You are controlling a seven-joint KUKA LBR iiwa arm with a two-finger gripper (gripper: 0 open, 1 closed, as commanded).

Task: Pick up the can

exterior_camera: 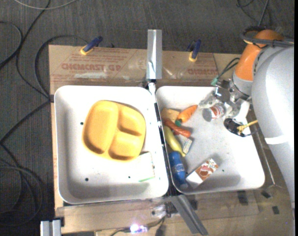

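Note:
The can (214,112), silver with a red label, is in the upper right part of the right bin (237,176). It lies on its side between the fingers of my gripper (217,107), which reaches in from the right and is shut on it. The grey arm with its orange band rises behind the gripper at the far right. Whether the can touches the bin floor is unclear.
Along the right bin's left wall lie an orange carrot (187,113), a red-orange piece (178,130), a yellow banana (172,141) and a blue bottle (177,165). A white and red carton (202,171) sits near the front. A yellow divided tray (114,130) lies in the left bin (70,181).

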